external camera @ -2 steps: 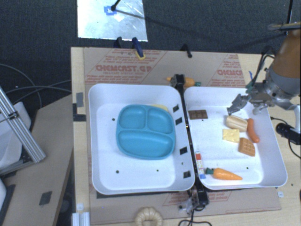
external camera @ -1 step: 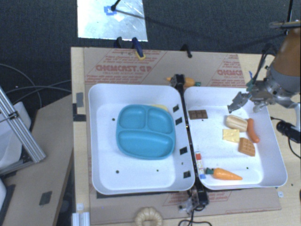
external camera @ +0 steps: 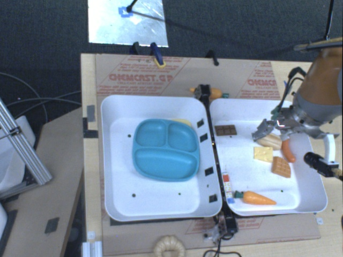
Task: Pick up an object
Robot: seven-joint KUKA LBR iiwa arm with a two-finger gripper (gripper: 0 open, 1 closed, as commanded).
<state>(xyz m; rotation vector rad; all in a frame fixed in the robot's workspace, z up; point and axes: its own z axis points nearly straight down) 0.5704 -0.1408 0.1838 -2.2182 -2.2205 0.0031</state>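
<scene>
The approach step looks to be in hand: the gripper (external camera: 266,130) hangs low over the right bin (external camera: 300,199), its jaws spread with nothing between them. A pale bread roll (external camera: 269,140) lies just beneath the jaws, an orange sausage (external camera: 288,150) and cheese slice (external camera: 263,153) just beside — the next move likely calls for settling squarely onto one piece before closing

One fixed camera looks down aslant on both bins (external camera: 161,103).
</scene>
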